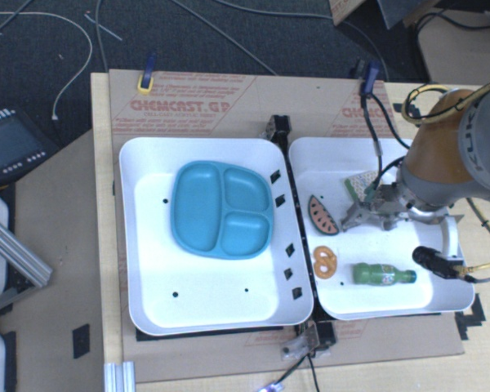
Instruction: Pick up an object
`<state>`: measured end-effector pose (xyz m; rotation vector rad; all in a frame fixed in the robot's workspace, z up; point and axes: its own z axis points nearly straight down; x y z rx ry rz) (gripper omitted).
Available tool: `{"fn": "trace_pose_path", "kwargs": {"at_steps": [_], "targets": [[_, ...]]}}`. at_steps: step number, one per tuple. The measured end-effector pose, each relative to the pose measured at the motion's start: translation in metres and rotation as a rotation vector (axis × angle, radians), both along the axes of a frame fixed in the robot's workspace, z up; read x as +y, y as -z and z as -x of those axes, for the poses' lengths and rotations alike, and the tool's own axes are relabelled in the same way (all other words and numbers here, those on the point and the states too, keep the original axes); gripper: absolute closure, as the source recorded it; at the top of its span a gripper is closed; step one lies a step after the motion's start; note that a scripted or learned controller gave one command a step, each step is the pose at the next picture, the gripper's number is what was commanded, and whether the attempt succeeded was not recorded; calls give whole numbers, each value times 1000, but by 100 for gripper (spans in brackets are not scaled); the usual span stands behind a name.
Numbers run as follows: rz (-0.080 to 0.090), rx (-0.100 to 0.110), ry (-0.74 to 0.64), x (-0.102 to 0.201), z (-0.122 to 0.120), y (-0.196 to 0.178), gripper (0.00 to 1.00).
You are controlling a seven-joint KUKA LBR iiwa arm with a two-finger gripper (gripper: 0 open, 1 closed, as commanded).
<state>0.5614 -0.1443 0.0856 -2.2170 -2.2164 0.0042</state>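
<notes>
The right bin (376, 302) holds a watermelon slice (321, 216) near its left wall. A pretzel (324, 261) lies below the slice, and a green bottle (382, 275) rests on its side near the front. A small green and white item (359, 186) lies toward the back, partly hidden by the arm. My gripper (366, 214) hangs low over the middle of this bin. It is just right of the watermelon slice and below the green and white item. Nothing is visibly held in it.
A blue divided plate (222, 209) sits in the left bin (147, 243). The arm's grey and orange wrist (441, 158) covers the right bin's right side. Black cables (376, 129) run over the bench's back edge. A divider (286, 211) separates the bins.
</notes>
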Motion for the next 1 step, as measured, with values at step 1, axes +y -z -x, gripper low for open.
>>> {"fn": "trace_pose_path", "kwargs": {"at_steps": [1], "targets": [[1, -7, 0, 0, -2, -15, 100]]}}
